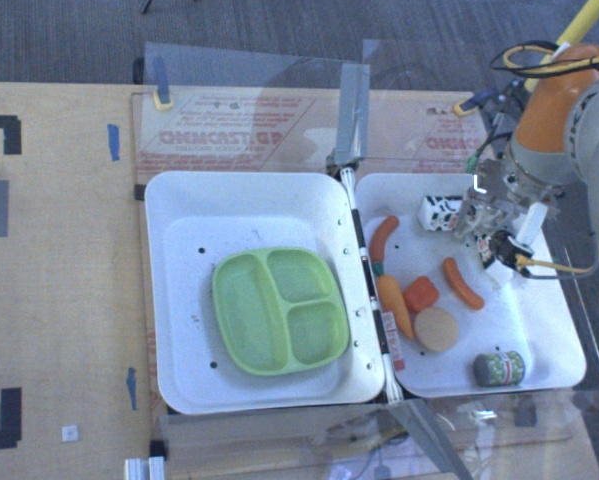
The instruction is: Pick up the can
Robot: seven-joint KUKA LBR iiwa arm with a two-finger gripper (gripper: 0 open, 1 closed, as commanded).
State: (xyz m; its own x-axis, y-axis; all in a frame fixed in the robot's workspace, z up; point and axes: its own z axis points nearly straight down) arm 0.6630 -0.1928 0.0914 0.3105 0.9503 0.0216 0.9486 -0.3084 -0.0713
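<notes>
The can point(499, 368) lies on its side in the near right corner of the right bin point(559, 353), with a green label and a grey end. My gripper point(476, 230) hangs over the far right part of that bin, well behind the can and apart from it. It sits just right of a small black-and-white cow-patterned item point(439, 212). Nothing shows between its fingers.
The right bin also holds a red sausage point(382, 237), an orange carrot point(394, 304), a red-orange block point(420, 293), a tan round disc point(437, 329) and an orange sausage point(463, 283). The left bin point(179, 218) holds a green divided plate point(281, 309).
</notes>
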